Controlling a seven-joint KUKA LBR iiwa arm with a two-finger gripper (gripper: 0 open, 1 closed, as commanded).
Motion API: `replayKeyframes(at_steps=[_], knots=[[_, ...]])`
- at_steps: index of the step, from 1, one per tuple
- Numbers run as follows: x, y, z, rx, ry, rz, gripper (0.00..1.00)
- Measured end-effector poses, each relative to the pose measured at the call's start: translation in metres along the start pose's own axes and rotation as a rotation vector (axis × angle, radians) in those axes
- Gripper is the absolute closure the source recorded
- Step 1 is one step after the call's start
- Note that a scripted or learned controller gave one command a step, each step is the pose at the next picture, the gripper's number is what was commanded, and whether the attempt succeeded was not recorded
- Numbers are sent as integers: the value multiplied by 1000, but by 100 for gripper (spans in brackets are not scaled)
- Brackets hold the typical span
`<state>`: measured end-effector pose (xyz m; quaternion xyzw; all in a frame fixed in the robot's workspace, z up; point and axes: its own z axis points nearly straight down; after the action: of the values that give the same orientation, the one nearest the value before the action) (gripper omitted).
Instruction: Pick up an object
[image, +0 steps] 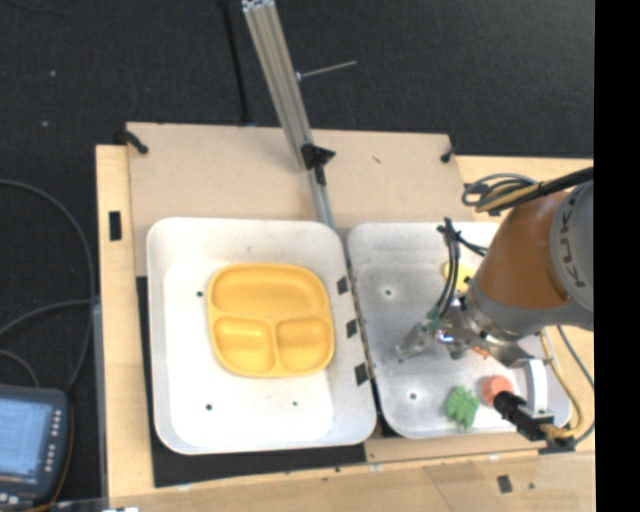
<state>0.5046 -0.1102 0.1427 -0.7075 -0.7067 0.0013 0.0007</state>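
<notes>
In the right bin (385, 262), a small green object (461, 405) lies near the front edge. A small orange-red object (493, 386) sits just to its right, partly under the wrist. My gripper (411, 345) hangs over the middle of the right bin, pointing left, up and to the left of the green object and apart from it. Nothing shows between its tips. The arm's orange band (525, 258) covers the bin's right part.
The left bin (180, 300) holds a yellow divided plate (269, 318) at its middle. A slanted metal rail (285, 85) runs from the top down to the gap between the bins. Cables (495, 190) lie at the back right.
</notes>
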Motion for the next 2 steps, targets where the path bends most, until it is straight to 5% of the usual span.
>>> replayKeyframes(at_steps=[1, 2], knots=[[0, 3, -14, -8, 1, 5, 100], [-2, 5, -78, -12, -1, -4, 100]])
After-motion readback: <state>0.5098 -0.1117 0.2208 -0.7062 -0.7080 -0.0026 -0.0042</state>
